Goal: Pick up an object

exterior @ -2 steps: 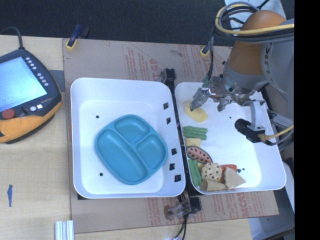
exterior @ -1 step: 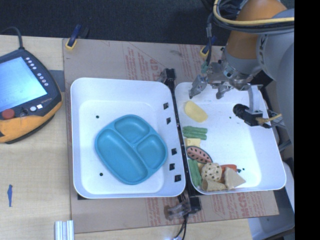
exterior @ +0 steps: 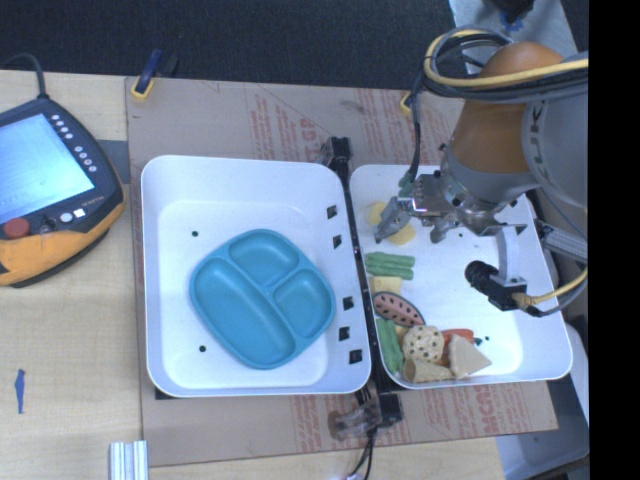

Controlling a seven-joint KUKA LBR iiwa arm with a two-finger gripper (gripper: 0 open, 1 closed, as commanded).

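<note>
gripper (exterior: 412, 226) fingers parted, holding nothing | over small pale yellow piece (exterior: 396, 228) | right bin (exterior: 535, 353)

Claw (exterior: 412, 226) above yellow item (exterior: 399, 234) in right bin (exterior: 530, 358), blue divided plate (exterior: 262, 296) in left bin (exterior: 170, 193)

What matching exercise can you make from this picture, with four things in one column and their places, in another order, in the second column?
Things:
1. blue plate
2. green beans
3. control tablet
4. gripper

Places:
A. left of both bins, on the bench
B. in the right bin, near its left wall
C. in the left bin
D. over the yellow item, right bin

Pairs: 1-C, 2-B, 3-A, 4-D
</note>
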